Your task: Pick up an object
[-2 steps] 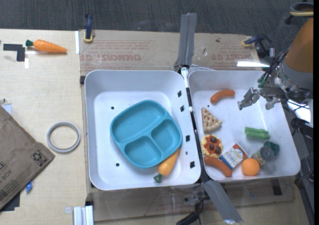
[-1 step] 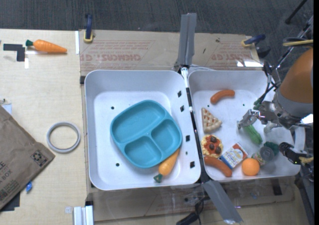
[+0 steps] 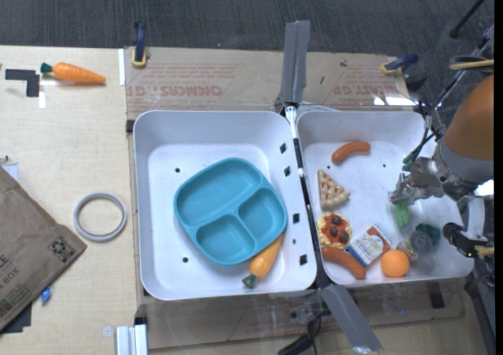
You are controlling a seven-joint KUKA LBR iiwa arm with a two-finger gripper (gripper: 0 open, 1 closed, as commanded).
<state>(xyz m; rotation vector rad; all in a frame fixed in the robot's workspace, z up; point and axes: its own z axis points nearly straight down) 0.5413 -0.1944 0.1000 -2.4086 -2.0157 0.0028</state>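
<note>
The grey arm with the orange band enters from the right and reaches over the right-hand shallow white bin [image 3: 377, 127]. Its two-finger gripper [image 3: 403, 198] sits low over the bin's right side, directly above a small green object [image 3: 402, 215] lying on the bin floor. Whether the pincer is spread, pressed together or pinching the green object cannot be determined; the fingertips are too small and cluttered to resolve.

Contents of the right bin:
- An orange-red sausage [image 3: 350, 151] lies near the back.
- A toy pizza wedge [image 3: 331, 188] lies left of centre.
- A round toy pizza with dark toppings [image 3: 334, 228] lies just in front of the wedge.
- A second red sausage [image 3: 343, 261] lies at the front.
- A small blue-and-white carton [image 3: 368, 246] lies beside an orange ball [image 3: 395, 263].
- A dark teal object [image 3: 425, 236] rests near the right wall.

The left-hand white bin [image 3: 157, 188] holds a blue three-compartment plastic tray [image 3: 229, 210], with a toy carrot [image 3: 265, 261] touching its front right edge.

On the bench left of the bins lie a second toy carrot [image 3: 72, 73] and a grey ring [image 3: 100, 215].
</note>
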